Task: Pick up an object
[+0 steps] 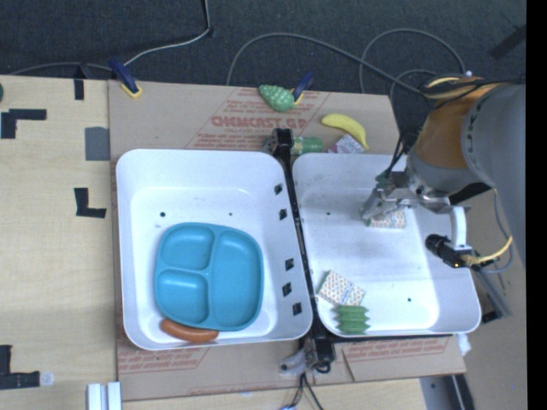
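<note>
My gripper (pixel 379 210) is down in the right bin (pixel 444 314), near its far right side. It sits directly over a small pale patterned packet (pixel 393 220), whose edge sticks out beside it. Whether the packet is gripped is hidden by the wrist. Near the front of the same bin lie a checked packet (pixel 342 289) and a green ridged piece (pixel 351 318). The left bin (pixel 137 178) holds a blue divided plate (pixel 209 276) with an orange sausage (pixel 188 331) at its front edge.
Behind the bins, on the cardboard, lie a yellow banana (pixel 344 127), a green leafy toy (pixel 276 96) and a small wrapped item (pixel 349 145). The black divider clamp (pixel 282 139) stands between the bins. Cables run across the back.
</note>
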Motion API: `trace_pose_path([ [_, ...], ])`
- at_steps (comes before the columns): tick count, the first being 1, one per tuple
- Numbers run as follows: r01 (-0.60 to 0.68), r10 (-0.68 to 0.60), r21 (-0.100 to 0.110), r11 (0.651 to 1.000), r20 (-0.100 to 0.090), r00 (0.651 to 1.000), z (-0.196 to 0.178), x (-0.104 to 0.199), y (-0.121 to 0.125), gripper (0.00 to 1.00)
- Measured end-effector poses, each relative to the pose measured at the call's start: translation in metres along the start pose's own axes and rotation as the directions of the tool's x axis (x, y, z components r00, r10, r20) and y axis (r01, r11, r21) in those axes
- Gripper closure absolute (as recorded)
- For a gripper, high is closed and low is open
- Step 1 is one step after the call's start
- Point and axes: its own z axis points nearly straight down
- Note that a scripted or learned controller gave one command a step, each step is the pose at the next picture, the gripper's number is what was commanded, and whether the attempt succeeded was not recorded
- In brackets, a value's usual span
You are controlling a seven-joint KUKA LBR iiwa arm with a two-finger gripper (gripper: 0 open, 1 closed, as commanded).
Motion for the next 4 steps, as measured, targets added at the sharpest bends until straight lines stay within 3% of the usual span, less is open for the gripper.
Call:
trace_pose_path([
  [1, 0.002, -0.002, 0.004, 1.000, -0.002, 1.000, 0.002, 0.002, -0.001, 0.00],
  [2, 0.000, 0.000, 0.015, 1.000, -0.002, 1.000, -0.006, -0.037, 0.052, 0.00],
  [3, -0.001, 0.001, 0.014, 1.000, -0.001, 1.000, 0.006, -0.025, -0.004, 0.00],
  [4, 0.000, 0.000, 0.011, 1.000, 0.000, 1.000, -0.005, -0.026, -0.003, 1.00],
])
